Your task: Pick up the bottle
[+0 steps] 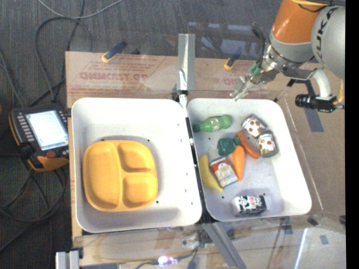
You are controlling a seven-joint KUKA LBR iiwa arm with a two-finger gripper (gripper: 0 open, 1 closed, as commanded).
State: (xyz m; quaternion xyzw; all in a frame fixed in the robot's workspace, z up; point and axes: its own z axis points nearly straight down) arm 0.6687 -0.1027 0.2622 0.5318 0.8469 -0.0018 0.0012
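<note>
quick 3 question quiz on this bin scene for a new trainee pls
1. True or false: the green bottle lies on its side in the right bin.
2. What sits in the left bin? A) a carrot B) a yellow divided tray C) a banana
3. Where is the gripper relative to the bottle?

Key
1. True. It lies near the bin's upper left corner.
2. B. The yellow divided tray is there; the carrot and banana lie in the right bin.
3. Above the right bin's far rim, up and to the right of the bottle in the view, not touching it.
</note>
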